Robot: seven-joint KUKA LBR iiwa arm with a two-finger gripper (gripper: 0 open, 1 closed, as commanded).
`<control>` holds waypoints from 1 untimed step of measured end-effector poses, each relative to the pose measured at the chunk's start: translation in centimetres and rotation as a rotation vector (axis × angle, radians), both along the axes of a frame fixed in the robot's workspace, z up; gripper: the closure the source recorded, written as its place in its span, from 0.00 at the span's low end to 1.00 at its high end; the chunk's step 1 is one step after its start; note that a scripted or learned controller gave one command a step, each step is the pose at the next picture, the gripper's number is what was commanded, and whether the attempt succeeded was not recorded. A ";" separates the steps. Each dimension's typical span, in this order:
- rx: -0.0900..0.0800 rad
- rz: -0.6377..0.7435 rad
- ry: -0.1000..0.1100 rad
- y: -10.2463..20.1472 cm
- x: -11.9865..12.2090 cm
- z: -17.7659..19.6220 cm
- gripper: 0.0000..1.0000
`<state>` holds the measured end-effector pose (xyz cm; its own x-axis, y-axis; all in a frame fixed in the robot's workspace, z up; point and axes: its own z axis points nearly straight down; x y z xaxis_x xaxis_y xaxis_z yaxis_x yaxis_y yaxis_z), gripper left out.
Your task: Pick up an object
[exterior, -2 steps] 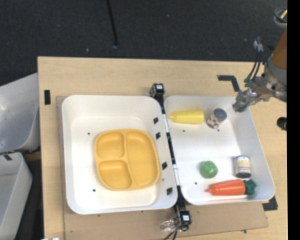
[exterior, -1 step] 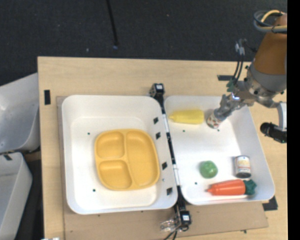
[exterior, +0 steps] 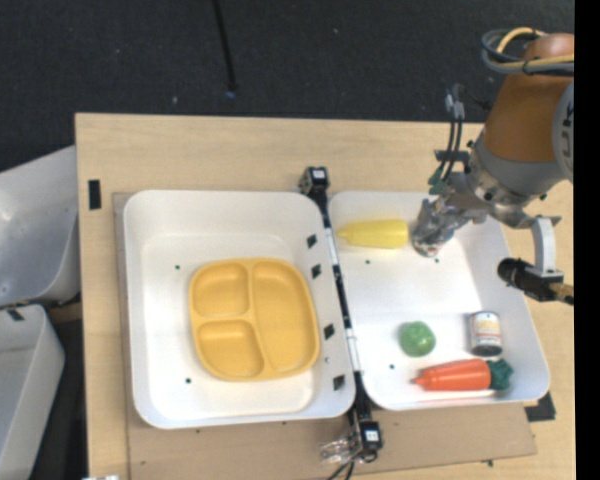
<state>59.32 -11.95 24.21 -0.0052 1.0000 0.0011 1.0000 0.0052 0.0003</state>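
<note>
- The yellow corn cob [exterior: 374, 233] lies in the right bin [exterior: 400, 298], just left of the gripper [exterior: 429, 236].
- Whether the gripper is parted or closed cannot be told.
- Below it: green ball [exterior: 416, 339], small can [exterior: 486, 333], toy carrot [exterior: 462, 375].
- Far left: yellow divided plate [exterior: 253, 319].

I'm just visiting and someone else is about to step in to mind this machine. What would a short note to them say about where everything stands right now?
Gripper: low in the right white bin, right beside the end of the yellow corn cob; whether it grips anything cannot be told.
Also in the right bin: small green ball, small tin can, orange carrot with green top.
Left white bin: yellow divided plastic plate.
Done: the arm has reached an object.
Left: nothing is visibly lifted; the pick-up remains to be confirmed.
</note>
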 end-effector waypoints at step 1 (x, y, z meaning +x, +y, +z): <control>0.000 0.000 0.000 4.1 -1.8 0.4 1.00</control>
<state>57.55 -7.87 24.64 -0.0048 1.0000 0.0010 1.0000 0.0048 -0.0001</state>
